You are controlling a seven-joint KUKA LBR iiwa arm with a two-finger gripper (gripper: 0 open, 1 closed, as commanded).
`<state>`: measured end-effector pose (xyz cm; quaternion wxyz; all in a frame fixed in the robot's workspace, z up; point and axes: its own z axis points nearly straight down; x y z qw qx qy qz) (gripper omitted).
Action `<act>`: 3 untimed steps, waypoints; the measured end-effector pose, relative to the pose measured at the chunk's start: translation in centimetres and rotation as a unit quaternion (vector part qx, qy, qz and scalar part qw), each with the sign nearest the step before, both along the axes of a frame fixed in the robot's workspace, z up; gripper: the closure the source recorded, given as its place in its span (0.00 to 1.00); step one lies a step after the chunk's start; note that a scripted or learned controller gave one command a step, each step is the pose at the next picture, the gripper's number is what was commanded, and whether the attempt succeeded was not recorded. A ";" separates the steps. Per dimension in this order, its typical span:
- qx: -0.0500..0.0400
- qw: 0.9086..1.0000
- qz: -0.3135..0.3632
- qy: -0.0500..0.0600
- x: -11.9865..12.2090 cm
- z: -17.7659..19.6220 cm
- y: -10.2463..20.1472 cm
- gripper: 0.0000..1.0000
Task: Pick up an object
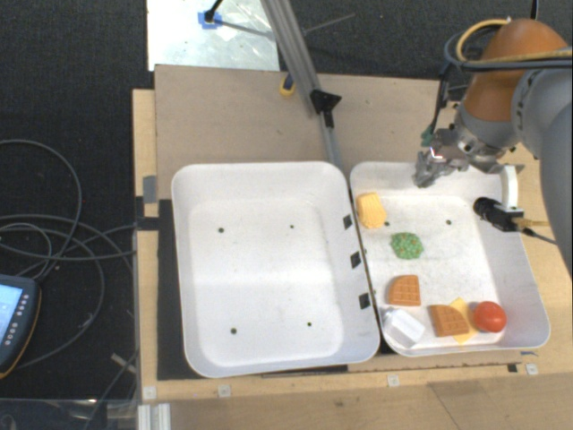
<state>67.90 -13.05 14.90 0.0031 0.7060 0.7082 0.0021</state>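
So far nothing is picked up: the hand (428,174) hangs upper right, grip unclear, toys in the right bin (515,267).

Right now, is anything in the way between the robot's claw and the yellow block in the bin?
Nothing visible is. The gripper hangs over the far edge of the right bin, and the yellow block lies nearer the camera and to its left, with only bare bin floor between them. The green piece sits off to the side, nearer the camera.

Green lump (406,245), red ball (489,315)
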 end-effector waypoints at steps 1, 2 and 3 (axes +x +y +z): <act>0.000 1.000 -0.001 -0.001 -0.6 6.2 -0.3 1.00; 0.000 1.000 0.000 0.002 -0.5 6.2 -0.3 1.00; 0.001 1.000 0.003 0.003 -1.6 5.6 4.7 1.00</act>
